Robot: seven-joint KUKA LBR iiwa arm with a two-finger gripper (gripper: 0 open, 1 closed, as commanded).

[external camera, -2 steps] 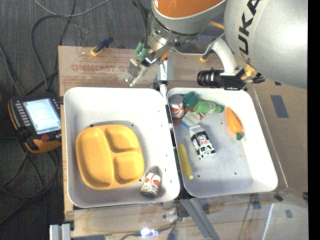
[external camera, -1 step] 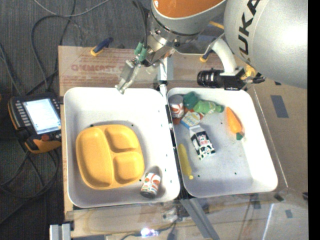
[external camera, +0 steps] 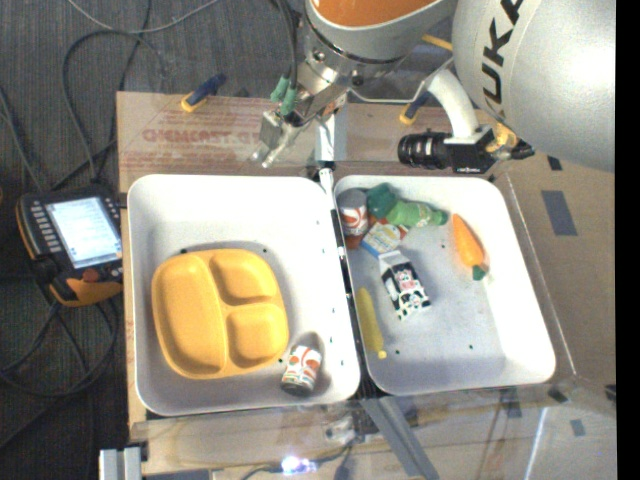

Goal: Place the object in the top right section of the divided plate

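Nothing sits in the yellow three-section divided plate in the left white bin — all its sections are bare, the top right one included, so the placing is yet to be done. Which object is meant is not clear. One candidate, a small red-and-white printed can, lies tipped over just beside the plate's near right corner, its long axis running from near left to far right, one end facing the viewer. The others are in the right white bin: an orange carrot, a green bottle, a cow-patterned carton, a yellow stick. The gripper hangs beyond the bins' far edge, carrying nothing; whether its fingers are apart or together, I cannot tell.
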